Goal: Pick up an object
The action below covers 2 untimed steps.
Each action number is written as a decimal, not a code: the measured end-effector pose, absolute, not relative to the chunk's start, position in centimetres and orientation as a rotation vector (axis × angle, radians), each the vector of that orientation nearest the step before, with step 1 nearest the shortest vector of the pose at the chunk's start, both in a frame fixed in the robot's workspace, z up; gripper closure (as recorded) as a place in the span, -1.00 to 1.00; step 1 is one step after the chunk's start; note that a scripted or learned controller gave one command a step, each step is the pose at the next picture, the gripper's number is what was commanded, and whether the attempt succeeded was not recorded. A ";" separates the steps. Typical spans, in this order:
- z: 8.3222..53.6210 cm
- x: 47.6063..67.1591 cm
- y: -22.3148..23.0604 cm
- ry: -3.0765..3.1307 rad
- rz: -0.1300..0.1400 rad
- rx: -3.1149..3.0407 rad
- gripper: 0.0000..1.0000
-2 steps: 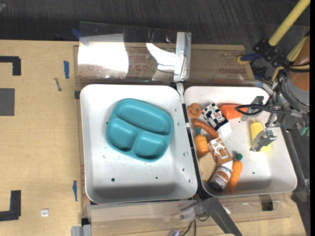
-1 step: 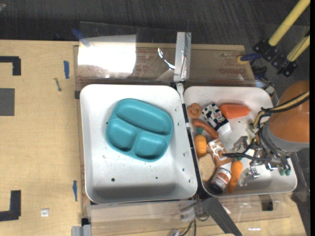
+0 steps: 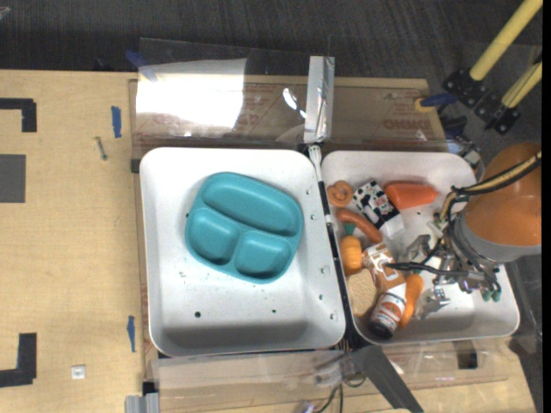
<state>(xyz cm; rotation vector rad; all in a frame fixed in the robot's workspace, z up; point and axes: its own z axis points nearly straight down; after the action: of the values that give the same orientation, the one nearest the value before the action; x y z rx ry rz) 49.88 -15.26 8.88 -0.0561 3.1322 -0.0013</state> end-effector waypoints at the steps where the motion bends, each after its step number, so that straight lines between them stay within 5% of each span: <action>1: 8.9 49.1 -13.4 3.128 -0.006 -0.041 -1.00; 2: 9.0 48.8 -11.9 3.126 -0.010 -0.002 -1.00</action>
<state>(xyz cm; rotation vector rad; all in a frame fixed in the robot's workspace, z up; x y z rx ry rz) 48.78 -11.90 8.98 -0.0018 3.1261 -0.0097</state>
